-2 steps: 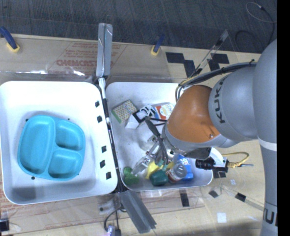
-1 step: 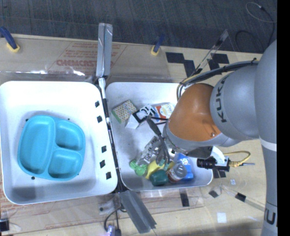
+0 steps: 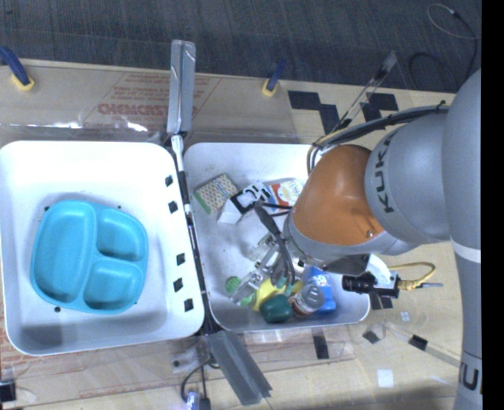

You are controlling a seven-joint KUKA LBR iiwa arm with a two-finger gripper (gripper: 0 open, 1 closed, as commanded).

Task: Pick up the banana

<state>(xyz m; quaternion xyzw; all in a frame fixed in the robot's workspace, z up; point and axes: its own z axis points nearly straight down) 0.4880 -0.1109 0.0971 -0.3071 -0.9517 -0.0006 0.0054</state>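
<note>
Camera view: two white bins sit side by side on the counter (image 3: 55, 92). The left bin (image 3: 13, 254) holds a blue tray (image 3: 88, 254) with three compartments, lying near its middle.

The right bin (image 3: 235, 156) is cluttered. The arm (image 3: 380, 195) reaches in from the right, its orange band over the bin's right half. The pincer (image 3: 267, 267) points down toward the bin's near edge, over a heap of small things; whether it is parted or closed, or has hold of anything, cannot be told from here.

The banana (image 3: 266, 294), a small yellow shape, lies in that heap by the near edge, just below the pincer and partly hidden. Touching it on the near side is a dark green object (image 3: 278, 311); just right of that, a blue item (image 3: 319, 299). A green-patterned card (image 3: 215, 193) lies near the far left corner.
</note>
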